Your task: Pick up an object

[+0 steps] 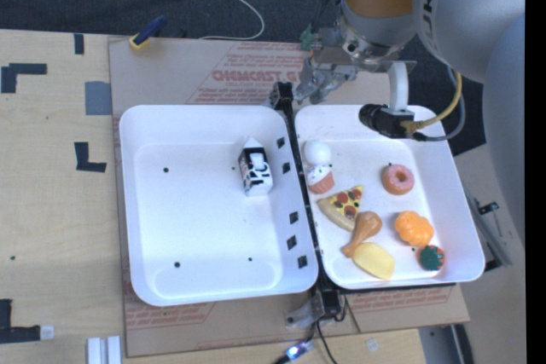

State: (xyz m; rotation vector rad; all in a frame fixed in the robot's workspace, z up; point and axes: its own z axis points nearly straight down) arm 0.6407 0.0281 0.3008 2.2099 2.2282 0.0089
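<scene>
We cannot tell if our end effector, up by the far edge of the bins, holds anything, so we should go straight down over the little cow carton standing alone in the left bin.

Black-and-white carton, pink doughnut, orange fruit, white bins.

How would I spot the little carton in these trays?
Look at the left tray, the one with a single item in it. Near its right wall stands a small milk carton, white with black cow patches, unlike the colourful toy food in the other tray.
</scene>
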